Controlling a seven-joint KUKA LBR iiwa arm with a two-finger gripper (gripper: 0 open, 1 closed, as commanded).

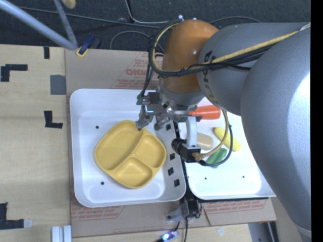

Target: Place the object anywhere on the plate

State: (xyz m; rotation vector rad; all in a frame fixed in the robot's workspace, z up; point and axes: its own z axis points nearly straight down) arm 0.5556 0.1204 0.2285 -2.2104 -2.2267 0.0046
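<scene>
At frame centre, the gripper [147,116] hangs under the grey arm [262,100] with its orange band [185,49], right over the 1 o'clock rim of the yellow plate [130,155]. Open or clenched: cannot tell, since the wrist body and cables cover it from above. Nothing is visibly held.

The plate is a three-compartment tray lying flat in the left bin [83,185], tilted diagonally, toward 8 o'clock from centre. Its compartments look bare yellow.

The right bin [227,185] is at 4 o'clock, touching the left bin along the middle seam, its far side covered by the arm. The loose things all lie in this bin's upper half:
- orange piece [208,113] at the bin's 12 o'clock, partly under the wrist
- cream piece [204,140] just below it
- yellow piece [228,138] at 3 o'clock of the cream one, touching or nearly so
- green piece [217,157] at 5 o'clock of the cream one, with a black cable looped around it

Which one is the task object: cannot tell. All are apart from the plate.

Both bins sit on a cardboard sheet [101,72]. The wooden bench [30,150] is at 9 o'clock. A grey pole [35,19] runs at 11 o'clock, and black cables [126,4] lie at 12 o'clock on the dark floor.
</scene>
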